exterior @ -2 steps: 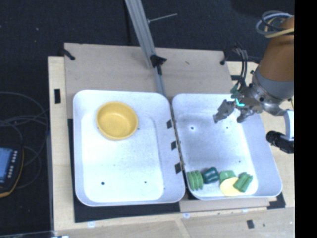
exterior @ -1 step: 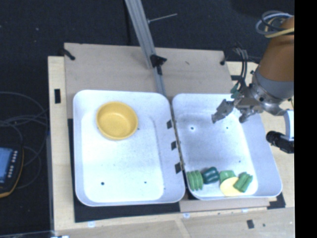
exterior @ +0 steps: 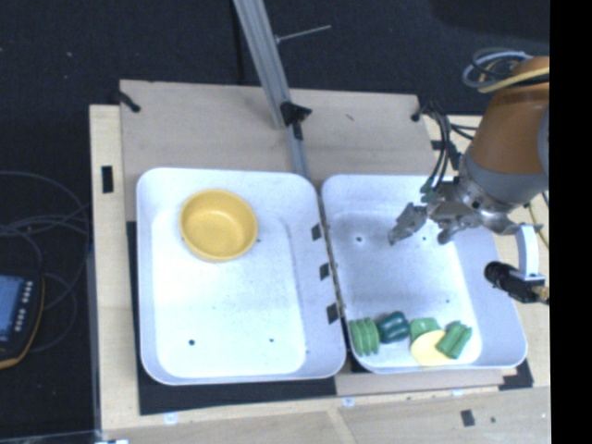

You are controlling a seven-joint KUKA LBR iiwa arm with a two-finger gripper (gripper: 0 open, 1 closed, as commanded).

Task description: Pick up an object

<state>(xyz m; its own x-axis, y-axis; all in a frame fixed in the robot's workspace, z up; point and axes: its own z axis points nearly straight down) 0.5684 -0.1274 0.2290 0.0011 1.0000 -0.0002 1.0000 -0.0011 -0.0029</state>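
White speckled bins (exterior: 231,340) hold a round yellow bowl (exterior: 219,224); end effector (exterior: 426,227) spread, gripping nothing.

A yellow bowl (exterior: 219,224) sits upright in the far part of the left bin (exterior: 166,340). The end effector (exterior: 426,226), fingers spread and holding nothing, hangs over the right bin (exterior: 370,202), well apart from green pieces (exterior: 379,330) and a yellow piece (exterior: 427,348) clustered at its near edge
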